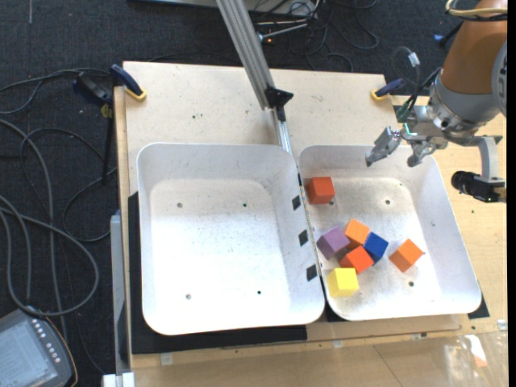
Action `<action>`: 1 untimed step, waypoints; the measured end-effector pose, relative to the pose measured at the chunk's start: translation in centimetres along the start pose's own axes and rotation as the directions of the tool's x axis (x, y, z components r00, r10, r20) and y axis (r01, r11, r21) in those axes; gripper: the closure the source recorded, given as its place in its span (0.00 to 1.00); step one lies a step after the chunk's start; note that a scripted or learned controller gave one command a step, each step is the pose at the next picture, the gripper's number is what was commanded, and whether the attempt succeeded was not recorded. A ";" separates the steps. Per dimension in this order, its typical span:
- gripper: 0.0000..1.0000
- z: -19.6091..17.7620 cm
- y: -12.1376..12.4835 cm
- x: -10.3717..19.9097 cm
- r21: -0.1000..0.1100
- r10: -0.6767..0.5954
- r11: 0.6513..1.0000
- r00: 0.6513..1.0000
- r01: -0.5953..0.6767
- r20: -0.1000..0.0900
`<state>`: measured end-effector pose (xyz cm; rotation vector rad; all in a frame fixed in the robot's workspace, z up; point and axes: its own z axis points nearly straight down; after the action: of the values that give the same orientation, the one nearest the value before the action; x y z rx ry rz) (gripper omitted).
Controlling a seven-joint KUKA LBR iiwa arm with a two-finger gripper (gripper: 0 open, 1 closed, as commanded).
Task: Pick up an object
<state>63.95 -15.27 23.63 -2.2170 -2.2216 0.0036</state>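
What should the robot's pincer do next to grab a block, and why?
Probably move down and left toward the lone orange-red block. The pincer hangs open above the right bin's far edge, holding nothing, and that block sits apart from the clustered ones, nearest it.

Arm cropped at right edge

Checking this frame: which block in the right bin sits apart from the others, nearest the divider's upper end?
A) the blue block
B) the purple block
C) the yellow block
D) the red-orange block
D: the red-orange block lies alone in the upper left of the right bin, while the yellow block, blue block and purple block sit clustered lower down.
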 end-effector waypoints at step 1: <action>0.00 -0.2 0.0 0.0 -0.002 -0.001 1.000 1.000 0.001 0.001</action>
<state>63.99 -15.26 23.84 -2.2180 -2.2244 0.0022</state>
